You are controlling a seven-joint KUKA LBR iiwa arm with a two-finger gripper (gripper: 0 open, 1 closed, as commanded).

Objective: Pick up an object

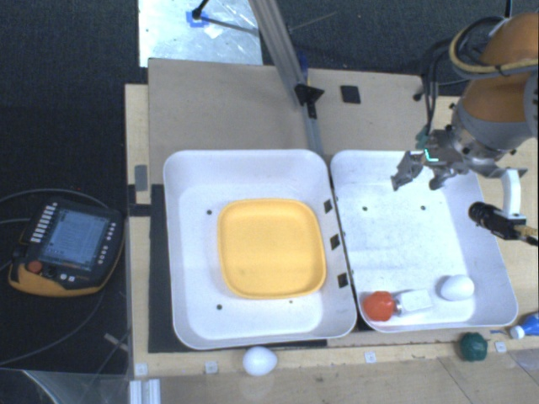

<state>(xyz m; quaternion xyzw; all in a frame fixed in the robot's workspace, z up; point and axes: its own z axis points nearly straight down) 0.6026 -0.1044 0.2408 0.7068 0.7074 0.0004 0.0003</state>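
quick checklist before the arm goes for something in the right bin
1. Gripper open, nothing between its fingers: ok.
2. Targets in the right bin: an orange ball, a small white piece and a white egg-shaped object along the near wall: ok.
3. Gripper above a target: not ok, it hangs over the far end, away from all three.
4. Ball has room for the fingers: not ok, it sits in the corner against the white piece.
5. Egg-shaped object stands apart from the others: ok.
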